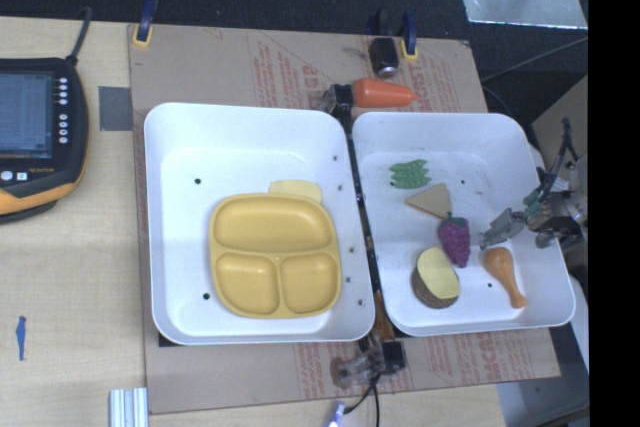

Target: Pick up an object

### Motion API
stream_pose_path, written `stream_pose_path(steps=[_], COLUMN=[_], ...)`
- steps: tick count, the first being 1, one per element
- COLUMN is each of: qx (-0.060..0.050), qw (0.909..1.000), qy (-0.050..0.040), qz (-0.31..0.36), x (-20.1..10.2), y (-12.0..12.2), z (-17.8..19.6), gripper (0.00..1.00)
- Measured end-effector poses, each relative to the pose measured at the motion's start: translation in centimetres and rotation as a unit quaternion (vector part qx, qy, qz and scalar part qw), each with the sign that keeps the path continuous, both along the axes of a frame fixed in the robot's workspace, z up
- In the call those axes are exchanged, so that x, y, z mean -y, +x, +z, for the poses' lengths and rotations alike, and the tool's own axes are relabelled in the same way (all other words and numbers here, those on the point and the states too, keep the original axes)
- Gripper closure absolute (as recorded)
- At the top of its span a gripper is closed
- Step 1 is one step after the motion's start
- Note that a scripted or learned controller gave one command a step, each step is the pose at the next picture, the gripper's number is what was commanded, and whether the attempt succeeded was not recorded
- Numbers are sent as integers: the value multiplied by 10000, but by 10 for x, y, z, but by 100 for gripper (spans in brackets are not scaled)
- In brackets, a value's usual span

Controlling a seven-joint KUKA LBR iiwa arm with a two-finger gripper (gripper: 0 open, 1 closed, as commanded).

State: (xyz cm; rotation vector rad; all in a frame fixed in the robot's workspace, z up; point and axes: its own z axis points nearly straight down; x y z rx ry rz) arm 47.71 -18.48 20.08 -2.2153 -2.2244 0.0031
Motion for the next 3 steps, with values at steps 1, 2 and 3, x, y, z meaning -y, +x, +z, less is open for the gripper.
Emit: stream_pose_path(steps=[1,2,3], qx=[-11,-12,10], qw=[10000,10000,10000], qy=[1,-7,6], qz=[12,29,1], x=[-46,-45,-104], y=[37,38,96], z=[-105,-94,-8], gripper=[0,100,100])
